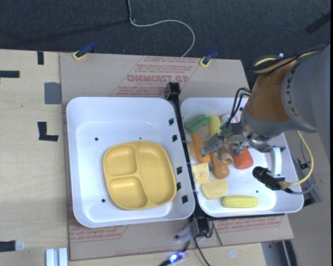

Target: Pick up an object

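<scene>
The right bin [283,204] holds several toy foods: a green vegetable [197,122], a yellow piece [215,125], an orange carrot [197,146], a brown-orange sausage [220,168], a red tomato [243,159], a cheese wedge [201,173], a pale yellow slice [215,189] and a corn cob [240,201]. My gripper [224,147] is down among the foods in the middle of this bin, open, its fingers spread over a small beige piece [227,158] between the carrot and the tomato. Nothing is lifted.
The left bin [83,121] carries a yellow divided plate [139,174]. The bulky grey arm with its orange band [269,96] covers the right bin's far right part. Black cables [272,179] loop near the bin's right wall.
</scene>
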Controlling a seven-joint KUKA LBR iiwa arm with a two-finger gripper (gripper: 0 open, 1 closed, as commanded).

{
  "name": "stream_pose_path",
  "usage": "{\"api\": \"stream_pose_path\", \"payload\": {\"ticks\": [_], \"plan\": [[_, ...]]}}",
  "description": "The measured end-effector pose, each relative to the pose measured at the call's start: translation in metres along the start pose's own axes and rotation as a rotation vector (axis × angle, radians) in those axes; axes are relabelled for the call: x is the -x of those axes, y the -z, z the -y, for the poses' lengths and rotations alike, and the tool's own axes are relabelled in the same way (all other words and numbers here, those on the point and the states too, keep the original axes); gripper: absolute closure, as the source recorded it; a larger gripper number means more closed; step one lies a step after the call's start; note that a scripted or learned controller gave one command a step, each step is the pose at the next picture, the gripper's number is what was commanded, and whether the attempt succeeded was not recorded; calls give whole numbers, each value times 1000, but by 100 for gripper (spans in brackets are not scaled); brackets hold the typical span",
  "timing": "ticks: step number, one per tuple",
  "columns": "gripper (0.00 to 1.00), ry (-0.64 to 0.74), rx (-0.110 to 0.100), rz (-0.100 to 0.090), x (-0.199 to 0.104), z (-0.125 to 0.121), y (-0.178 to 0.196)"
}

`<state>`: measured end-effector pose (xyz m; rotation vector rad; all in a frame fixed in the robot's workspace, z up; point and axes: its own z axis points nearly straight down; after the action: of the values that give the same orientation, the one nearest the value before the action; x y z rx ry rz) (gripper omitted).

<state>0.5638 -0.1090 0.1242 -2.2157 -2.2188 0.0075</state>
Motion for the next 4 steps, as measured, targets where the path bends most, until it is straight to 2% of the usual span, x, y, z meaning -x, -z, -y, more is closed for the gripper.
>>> {"api": "stream_pose_path", "payload": {"ticks": [1,2,3,4], "plan": [[0,1,6,2,-1,0,-42],[100,1,5,1,-1,0,-30],[100,-2,10,2,6,7,24],[100,1,11,1,-5,4,74]]}}
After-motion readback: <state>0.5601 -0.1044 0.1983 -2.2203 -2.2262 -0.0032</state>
